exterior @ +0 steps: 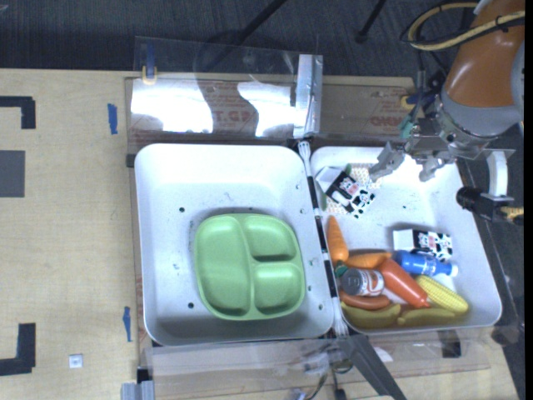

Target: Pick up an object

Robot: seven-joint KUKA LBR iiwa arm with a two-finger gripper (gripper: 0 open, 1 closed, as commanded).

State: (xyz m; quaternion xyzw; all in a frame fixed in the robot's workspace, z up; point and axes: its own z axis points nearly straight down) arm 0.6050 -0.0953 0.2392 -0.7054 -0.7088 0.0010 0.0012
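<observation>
My gripper [408, 166] hovers over the far part of the right bin [481, 248], its two fingers spread open with nothing between them. Just left of its left fingertip lies a black-and-white patterned box [351, 192]. Along the bin's near side sits a heap: a carrot [336, 240], a blue bottle [425, 265], a small white carton [424, 242], a corn cob [442, 294], an orange sausage-like piece [400, 282] and a small can with a red label [361, 283].
The left bin [166, 190] holds a green divided plate [248, 265]. A clear plastic panel [225, 90] stands behind the bins. The arm's grey and orange body [487, 65] looms over the right bin's far right corner.
</observation>
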